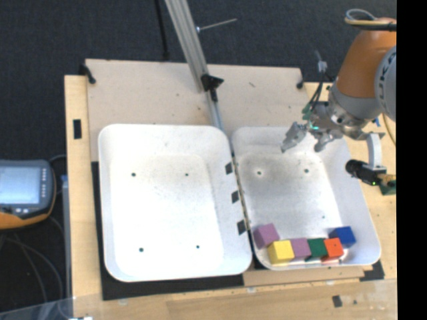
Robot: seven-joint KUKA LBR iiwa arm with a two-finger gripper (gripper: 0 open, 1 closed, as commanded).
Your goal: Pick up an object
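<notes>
Desk (153,89) carries two white bins side by side. Left bin (167,199) at 9 o'clock, right bin (293,179) at 3. Arm (363,72) enters from 2 o'clock; gripper (305,137) hangs over the right bin's 12 o'clock end, fingers spread apart, nothing between them. Blocks cluster at that bin's 6 o'clock edge: purple block (266,234), yellow block (281,251), blue block (343,235), orange block (333,248). All well apart from the gripper.
</notes>
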